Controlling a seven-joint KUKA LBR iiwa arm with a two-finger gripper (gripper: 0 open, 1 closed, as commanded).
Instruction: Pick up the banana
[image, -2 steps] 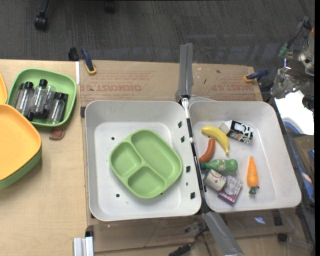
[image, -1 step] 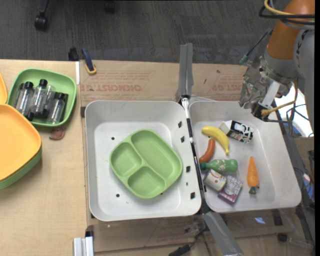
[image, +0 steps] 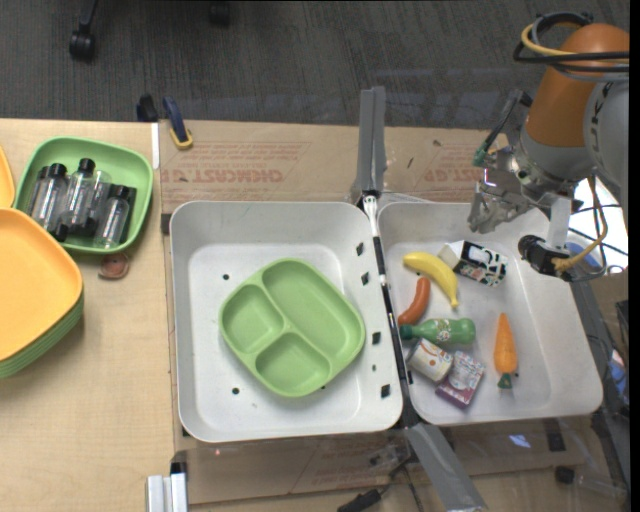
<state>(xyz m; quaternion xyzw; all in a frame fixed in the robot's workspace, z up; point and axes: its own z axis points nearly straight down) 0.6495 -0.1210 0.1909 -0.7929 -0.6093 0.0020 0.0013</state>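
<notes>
The yellow banana (image: 432, 270) lies in the right bin (image: 560, 395), near its far left part, curving down to the right. My gripper (image: 490, 216) hangs above the bin's far edge, up and to the right of the banana and apart from it. It stands open with nothing between its fingers. A small black and white box (image: 482, 265) lies just below the gripper, touching the banana's right side.
A red sausage (image: 414, 300), a green bottle (image: 440, 331), a carrot (image: 506, 347) and two small packets (image: 447, 368) share the right bin. The left bin (image: 200, 400) holds a green divided plate (image: 292, 327). A green tray of bottles (image: 85, 195) and orange plates (image: 30, 290) sit far left.
</notes>
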